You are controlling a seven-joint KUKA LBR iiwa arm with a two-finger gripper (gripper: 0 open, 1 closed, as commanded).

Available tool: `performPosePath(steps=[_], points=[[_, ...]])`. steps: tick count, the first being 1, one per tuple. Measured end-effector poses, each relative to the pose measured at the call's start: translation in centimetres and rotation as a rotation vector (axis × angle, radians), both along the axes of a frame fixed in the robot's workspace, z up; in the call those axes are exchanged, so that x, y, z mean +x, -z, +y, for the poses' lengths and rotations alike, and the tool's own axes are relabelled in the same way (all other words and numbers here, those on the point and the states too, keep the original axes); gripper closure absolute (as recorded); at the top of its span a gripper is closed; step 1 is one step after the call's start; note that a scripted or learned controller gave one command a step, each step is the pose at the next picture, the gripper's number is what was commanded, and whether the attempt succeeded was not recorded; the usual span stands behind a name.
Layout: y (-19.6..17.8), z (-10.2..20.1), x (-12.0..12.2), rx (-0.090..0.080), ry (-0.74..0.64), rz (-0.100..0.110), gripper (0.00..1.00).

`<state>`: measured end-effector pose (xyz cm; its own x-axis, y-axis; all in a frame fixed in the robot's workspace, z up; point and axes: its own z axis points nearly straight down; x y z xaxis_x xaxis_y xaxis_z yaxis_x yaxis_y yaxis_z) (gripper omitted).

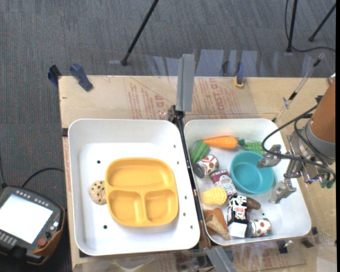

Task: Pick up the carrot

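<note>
The carrot [221, 142] is orange with a green leafy top pointing right. It lies flat at the back of the right bin [299, 208], just behind the blue bowl [250, 173]. My gripper [276, 175] hangs at the right side of this bin, beside the bowl's right rim and well to the right and in front of the carrot. Its fingers [270, 159] are spread open with nothing held between them.
Around the bowl lie a green vegetable [199, 150], two small cans [207, 165], a corn cob [214, 196], a milk carton [237, 207] and other toy food. The left bin [79, 208] holds a yellow divided plate [141, 191] and a cookie [97, 192].
</note>
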<state>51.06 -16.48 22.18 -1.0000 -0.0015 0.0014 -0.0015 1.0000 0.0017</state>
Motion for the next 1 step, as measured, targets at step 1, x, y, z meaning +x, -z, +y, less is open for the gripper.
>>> performPosePath(steps=[1], points=[[1.88,6.91,3.69,0.002,-0.024,-0.001,0.0]])
